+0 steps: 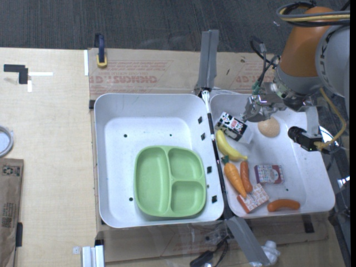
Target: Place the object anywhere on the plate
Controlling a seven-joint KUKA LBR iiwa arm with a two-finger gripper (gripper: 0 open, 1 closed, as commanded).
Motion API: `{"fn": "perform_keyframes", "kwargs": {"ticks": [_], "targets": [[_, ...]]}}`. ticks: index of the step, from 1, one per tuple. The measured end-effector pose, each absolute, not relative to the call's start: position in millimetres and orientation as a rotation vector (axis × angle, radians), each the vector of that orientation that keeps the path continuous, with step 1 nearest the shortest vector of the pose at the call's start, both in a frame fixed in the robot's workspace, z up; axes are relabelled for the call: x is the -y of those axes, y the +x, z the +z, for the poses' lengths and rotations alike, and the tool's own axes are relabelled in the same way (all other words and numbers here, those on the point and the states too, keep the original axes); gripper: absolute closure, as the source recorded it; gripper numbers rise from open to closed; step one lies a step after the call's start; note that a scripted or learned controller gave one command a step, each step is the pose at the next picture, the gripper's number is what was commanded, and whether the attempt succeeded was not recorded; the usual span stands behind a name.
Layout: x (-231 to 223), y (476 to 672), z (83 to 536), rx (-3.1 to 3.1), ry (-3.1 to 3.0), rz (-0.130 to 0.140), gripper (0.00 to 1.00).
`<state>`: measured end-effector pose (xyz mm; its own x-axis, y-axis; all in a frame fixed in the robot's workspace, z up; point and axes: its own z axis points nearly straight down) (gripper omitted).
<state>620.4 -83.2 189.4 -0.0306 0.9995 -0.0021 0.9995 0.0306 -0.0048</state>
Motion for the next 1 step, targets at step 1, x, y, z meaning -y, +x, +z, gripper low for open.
{"fn": "perform_keyframes", "kwargs": {"ticks": [1], "targets": [[20.2, 568.0, 191.9, 2.368, -2.064, 0.002, 1.0]]}}
